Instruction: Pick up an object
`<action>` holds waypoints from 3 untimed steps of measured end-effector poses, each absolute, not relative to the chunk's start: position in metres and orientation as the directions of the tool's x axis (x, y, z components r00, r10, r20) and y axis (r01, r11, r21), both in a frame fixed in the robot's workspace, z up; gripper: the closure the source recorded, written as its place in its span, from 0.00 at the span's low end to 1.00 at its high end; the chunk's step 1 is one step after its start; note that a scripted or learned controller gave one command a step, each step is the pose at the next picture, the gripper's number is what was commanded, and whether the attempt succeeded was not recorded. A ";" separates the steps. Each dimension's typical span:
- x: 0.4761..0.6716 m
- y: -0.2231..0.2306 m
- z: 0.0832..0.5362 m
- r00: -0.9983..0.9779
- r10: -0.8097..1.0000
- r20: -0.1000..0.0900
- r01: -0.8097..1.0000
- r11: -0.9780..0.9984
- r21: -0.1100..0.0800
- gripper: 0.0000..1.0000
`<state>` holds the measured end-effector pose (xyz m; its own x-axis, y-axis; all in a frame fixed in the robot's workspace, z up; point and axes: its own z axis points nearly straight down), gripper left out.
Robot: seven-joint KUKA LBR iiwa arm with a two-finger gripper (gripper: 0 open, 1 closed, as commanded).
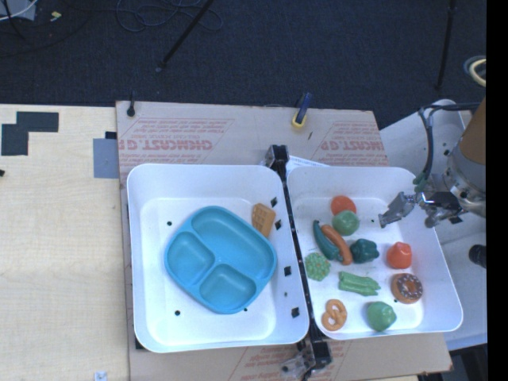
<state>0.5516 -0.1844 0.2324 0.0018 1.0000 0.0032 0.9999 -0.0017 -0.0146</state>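
Nearest the lens, at the bottom edge of the frame: a black clamp [311, 361] on the seam between two white bins, over brown cardboard [238, 137] spread on the pale wood table [55, 252].

In the right bin [444, 308], lower right of the frame, ten toy foods. Front row: a pretzel [334, 314], a green lime-like ball [380, 316], a chocolate donut [406, 288]. Just behind: a green pea pod [359, 282], a pale green leafy piece [317, 266], a red-orange pepper [399, 255]. Mid bin, crowded together and touching: a dark green piece [363, 250], an orange carrot [336, 244] lying across a dark green cucumber [321, 236], a round green vegetable [345, 222], with an orange-red tomato [343, 205] just behind it.

In the left bin [151, 324], one blue three-compartment plate [220, 258], tilted, and one tan waffle-like piece [263, 218] at its upper right corner, near the divider.

Right edge, mid frame: the claw [413, 206] above the far right part of the right bin, beside the bin wall, apart from every toy; nearest to it the tomato and the pepper, neither touching. Fingers spread, nothing between them. Cables and grey wrist behind it.

Farther up: a blue-and-yellow clip [301, 112] on the cardboard's far edge, dark patches [32, 129] on the table at upper left, then dark carpet [278, 46] with loose cables.
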 end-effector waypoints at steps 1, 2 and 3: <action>0.554 -0.184 0.240 0.000 1.000 0.001 1.000 0.000 -0.003 0.00; 0.552 -0.182 0.196 -0.001 1.000 0.002 1.000 0.001 -0.007 0.00; 0.556 -0.187 0.149 -0.001 1.000 0.002 1.000 0.001 -0.007 0.00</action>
<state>0.5556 -0.1866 0.1492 -0.0007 1.0000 0.0022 1.0000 0.0007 -0.0069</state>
